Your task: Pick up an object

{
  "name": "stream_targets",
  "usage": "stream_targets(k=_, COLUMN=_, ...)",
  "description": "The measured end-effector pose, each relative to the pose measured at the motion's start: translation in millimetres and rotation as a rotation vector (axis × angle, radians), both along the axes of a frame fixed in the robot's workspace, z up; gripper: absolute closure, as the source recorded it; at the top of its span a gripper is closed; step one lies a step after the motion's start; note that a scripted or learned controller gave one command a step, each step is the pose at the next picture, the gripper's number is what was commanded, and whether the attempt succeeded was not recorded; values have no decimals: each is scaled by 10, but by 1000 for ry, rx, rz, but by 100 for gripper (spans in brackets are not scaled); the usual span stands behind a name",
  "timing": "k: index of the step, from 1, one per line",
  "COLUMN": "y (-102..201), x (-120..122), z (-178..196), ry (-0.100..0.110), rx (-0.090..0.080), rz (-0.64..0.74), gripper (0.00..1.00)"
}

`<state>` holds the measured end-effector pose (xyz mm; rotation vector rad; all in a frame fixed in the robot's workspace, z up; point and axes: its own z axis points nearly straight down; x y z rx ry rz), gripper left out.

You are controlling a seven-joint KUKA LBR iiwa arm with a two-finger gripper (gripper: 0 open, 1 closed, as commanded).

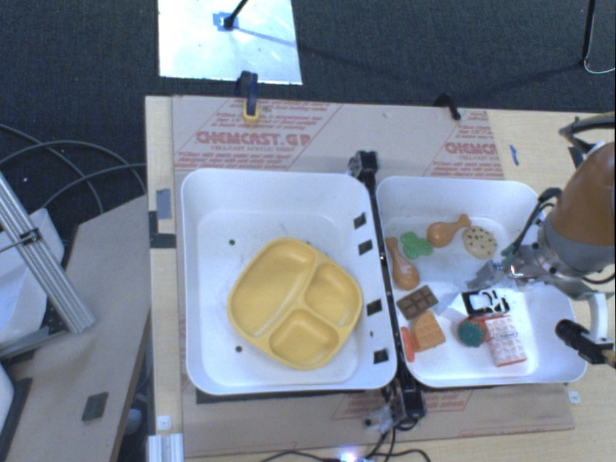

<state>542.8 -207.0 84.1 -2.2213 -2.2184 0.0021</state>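
Toys are lying in the right bin [452,192] beneath the claw [486,301], which is hovering over a teal ball [471,333] and red-white carton [504,341]; its grip I cannot tell.

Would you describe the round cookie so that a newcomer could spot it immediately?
Start at the right bin, the one holding the toy foods. Near its far wall, beside the tan drumstick, lies the cookie. It is the only flat, pale disc speckled with dark dots.
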Motion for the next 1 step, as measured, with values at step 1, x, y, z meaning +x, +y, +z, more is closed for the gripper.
stream_targets(k=1, y=1, x=38, z=118, ry=-8, rx=-2, rz=3, gripper=100)
